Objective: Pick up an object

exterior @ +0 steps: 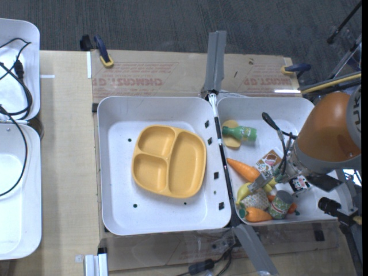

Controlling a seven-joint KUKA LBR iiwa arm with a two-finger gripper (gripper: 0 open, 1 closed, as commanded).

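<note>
The pincer (275, 178) is hanging low over the right bin (253, 104) beside a carrot (244, 169); whether it is clenched cannot be told.

Upside-down red "CHEMCAST GP" print on cardboard (155, 73)

The light is bright and even, shadows are soft, and the white bins (112, 154) glare slightly.

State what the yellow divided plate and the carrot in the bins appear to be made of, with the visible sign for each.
Yellow divided plate: probably moulded plastic, matte; uniform colour, soft rounded compartment ridges, no glare.
Carrot: likely a plastic toy; even orange, smooth, faintly glossy surface, though real produce cannot be ruled out from this view.
</note>
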